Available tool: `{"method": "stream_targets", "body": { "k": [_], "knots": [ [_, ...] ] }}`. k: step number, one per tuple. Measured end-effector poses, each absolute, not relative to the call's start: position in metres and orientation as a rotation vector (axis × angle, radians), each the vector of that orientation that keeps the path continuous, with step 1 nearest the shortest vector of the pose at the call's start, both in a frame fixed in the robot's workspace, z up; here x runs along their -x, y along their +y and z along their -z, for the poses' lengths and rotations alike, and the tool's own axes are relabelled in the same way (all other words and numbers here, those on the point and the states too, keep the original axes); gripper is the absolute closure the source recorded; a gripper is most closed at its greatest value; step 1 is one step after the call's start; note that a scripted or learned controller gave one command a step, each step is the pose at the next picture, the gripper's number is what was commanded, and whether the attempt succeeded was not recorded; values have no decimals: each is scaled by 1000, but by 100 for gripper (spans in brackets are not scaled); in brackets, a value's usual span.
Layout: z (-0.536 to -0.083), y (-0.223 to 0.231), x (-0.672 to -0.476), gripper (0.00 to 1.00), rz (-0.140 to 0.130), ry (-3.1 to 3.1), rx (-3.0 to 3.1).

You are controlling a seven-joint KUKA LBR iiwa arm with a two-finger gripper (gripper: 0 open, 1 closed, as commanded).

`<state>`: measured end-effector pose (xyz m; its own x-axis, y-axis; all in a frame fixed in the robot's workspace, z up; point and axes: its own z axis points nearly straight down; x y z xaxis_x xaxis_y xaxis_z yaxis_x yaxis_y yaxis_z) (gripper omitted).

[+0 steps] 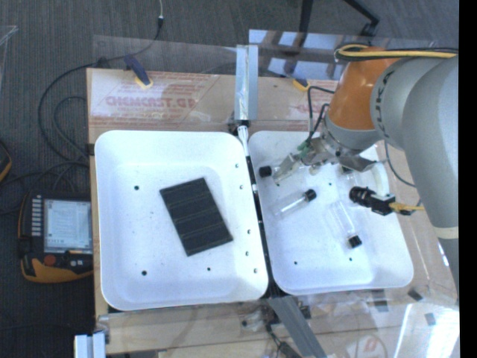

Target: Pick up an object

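Observation:
In the left bin (119,155) a dark ribbed rectangular pad (195,215) lies flat, turned at a slant. The right bin (387,271) holds a clear tube with a black cap (298,200), a second clear tube (341,216) with a black cap (354,240) near it, and a small black round piece (264,171). My gripper (283,173) reaches down into the upper left of the right bin. It is low over the floor, between the round piece and the first tube. I see nothing held in it.
The grey arm with its orange band (358,99) covers the right bin's upper right corner. A metal post (244,80) stands behind the ridge between the bins. A handheld control unit (56,233) lies on the floor to the left of the bench.

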<state>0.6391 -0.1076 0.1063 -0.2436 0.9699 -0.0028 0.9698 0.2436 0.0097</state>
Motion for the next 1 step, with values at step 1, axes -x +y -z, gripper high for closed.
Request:
{"method": "stream_targets", "body": {
  "k": [1],
  "knots": [
    [-114,-108,-639,100,-9,2471,-1930]
  ]
}}
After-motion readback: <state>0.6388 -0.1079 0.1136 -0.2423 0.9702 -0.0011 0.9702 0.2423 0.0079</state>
